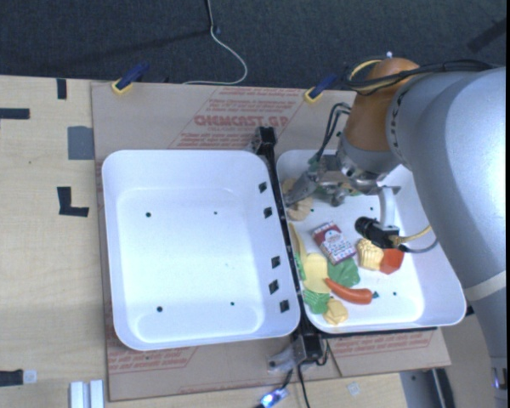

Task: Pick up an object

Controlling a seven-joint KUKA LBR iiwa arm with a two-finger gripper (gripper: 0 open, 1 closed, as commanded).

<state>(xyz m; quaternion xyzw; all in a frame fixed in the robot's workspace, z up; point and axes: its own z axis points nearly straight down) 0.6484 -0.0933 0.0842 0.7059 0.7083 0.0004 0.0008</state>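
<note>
Left bin (187, 245) on bench, white, shallow. Right bin (425, 300) beside it, toys heaped along near-left side: tan piece (301, 204) by dividing rim, red-and-white box (332, 242), yellow piece (314, 270), green leaf (344, 274), red chilli (350, 293), corn cob (370, 252), red block (392, 261). Gripper (310, 185) low over right bin's far-left corner, just beside tan piece (contact unclear); finger state cannot tell. Grey arm enters from right.

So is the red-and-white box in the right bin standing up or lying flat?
Lying flat: the small box shows its broad printed face upward on the right bin floor.
</note>
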